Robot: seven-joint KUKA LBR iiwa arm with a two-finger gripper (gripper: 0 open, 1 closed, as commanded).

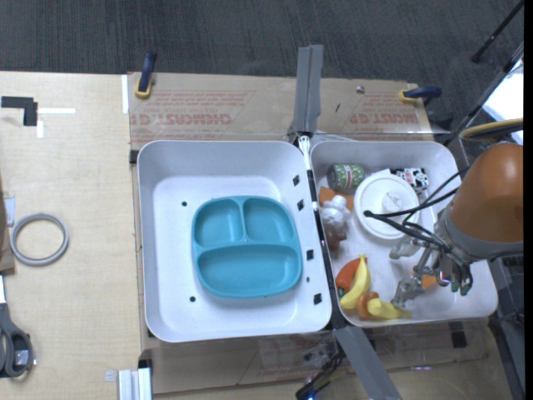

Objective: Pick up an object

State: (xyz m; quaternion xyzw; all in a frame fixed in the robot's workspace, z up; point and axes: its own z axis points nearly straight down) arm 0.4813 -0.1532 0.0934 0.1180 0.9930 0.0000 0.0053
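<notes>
Bright, even overhead light; soft shadows inside the left bin [158, 223] along its 9 o'clock wall; white walls near glare at 3 o'clock; focus slightly soft throughout; small items in the right bin [475, 302] blur together.

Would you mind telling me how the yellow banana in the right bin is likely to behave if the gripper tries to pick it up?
The banana is curved and glossy, so it may pivot or slip between fingers. It looks like a light toy. It lies against an orange piece, which would likely shift with it.
</notes>
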